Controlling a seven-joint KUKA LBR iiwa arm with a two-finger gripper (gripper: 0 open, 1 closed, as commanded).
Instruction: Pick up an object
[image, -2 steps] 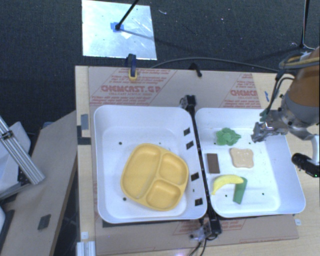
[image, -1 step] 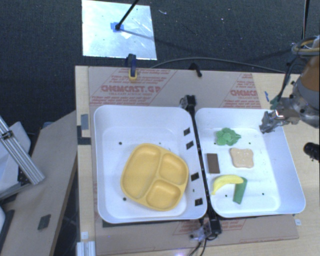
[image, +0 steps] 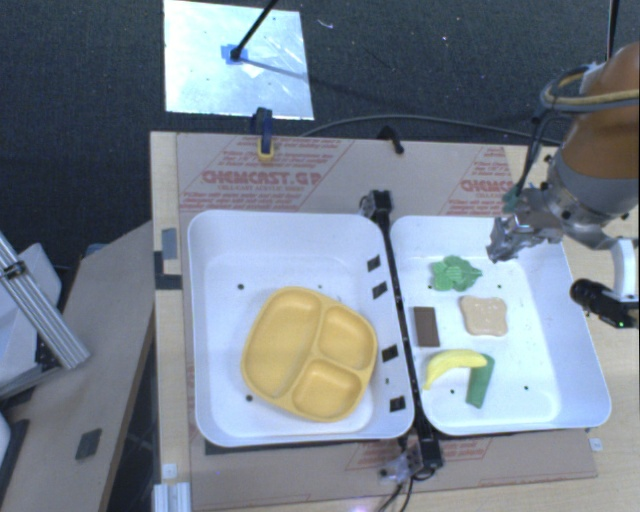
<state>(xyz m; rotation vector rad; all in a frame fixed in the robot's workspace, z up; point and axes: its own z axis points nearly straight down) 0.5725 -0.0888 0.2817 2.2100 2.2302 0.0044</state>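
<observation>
My gripper hangs over the back of the right bin, just above and to the right of a green leafy piece. Nothing shows between its fingers. Below the green piece lie a tan bread slice and a brown chocolate bar. Nearer the front edge of the bin sit a yellow banana and a dark green stick, touching each other.
The left bin holds a yellow divided plate. A black clip divider runs between the two bins. The arm's grey wrist and orange band fill the upper right. A blue clamp stands at the back.
</observation>
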